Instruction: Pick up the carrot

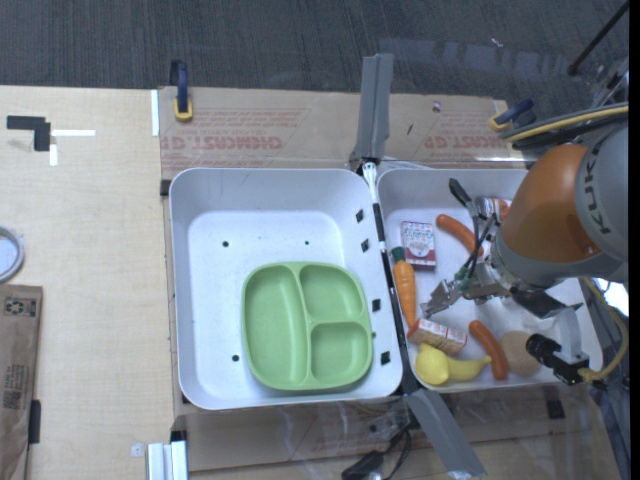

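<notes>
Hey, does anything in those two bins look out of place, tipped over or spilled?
Nothing looks spilled or broken. The carrot lies along the left wall of the right bin, pressed against the divider, which may make it awkward to grasp. The green divided plate sits flat in the left bin.

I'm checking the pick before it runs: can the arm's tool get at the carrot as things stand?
Probably yes. The carrot lies uncovered along the left wall of the right bin, and the tool hovers just to its right with nothing between. The close wall may crowd a finger on that side.
</notes>
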Available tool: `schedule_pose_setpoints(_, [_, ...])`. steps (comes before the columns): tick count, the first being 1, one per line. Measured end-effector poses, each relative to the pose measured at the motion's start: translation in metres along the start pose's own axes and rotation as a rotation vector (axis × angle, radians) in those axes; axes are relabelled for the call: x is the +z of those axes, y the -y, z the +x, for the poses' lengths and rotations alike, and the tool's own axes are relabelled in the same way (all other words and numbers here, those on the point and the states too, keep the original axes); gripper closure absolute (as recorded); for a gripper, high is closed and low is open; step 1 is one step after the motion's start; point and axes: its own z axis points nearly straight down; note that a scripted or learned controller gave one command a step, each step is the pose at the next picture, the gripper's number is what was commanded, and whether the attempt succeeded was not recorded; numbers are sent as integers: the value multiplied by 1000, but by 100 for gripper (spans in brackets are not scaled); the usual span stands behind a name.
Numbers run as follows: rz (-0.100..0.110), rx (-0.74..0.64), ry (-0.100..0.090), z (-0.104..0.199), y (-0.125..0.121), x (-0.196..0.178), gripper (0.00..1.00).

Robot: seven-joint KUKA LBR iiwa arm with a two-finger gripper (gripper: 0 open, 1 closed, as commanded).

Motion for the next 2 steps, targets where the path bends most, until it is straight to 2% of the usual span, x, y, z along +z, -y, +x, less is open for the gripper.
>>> schedule_pose_setpoints(1, [-2,69,1,-35,-39,-1,0])
schedule_pose_setpoints(2, [-1,72,1,-36,-38,-9,100])
